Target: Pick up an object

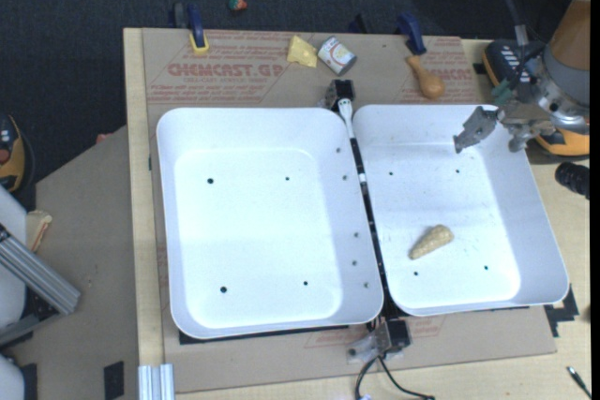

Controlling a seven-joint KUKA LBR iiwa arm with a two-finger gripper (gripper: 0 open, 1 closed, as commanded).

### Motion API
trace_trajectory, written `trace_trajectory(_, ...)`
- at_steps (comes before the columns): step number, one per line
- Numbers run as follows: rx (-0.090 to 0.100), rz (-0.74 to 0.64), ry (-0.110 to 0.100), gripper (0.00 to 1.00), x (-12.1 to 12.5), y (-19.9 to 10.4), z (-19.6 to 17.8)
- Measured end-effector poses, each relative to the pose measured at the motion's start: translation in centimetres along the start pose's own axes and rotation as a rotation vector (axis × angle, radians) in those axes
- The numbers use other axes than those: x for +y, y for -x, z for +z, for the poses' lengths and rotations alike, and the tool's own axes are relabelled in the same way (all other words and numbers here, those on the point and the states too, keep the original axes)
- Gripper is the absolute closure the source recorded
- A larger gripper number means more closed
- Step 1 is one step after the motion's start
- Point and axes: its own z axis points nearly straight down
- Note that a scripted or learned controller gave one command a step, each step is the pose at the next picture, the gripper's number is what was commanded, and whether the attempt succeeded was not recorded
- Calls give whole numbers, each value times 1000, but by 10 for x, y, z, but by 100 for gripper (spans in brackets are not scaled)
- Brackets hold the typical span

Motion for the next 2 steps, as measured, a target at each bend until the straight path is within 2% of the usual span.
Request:
trace_trajectory(1,-6,-1,22,0,-15,2,-191)
trace_trajectory(2,2,-7,-1,0,-53,-84,-177)
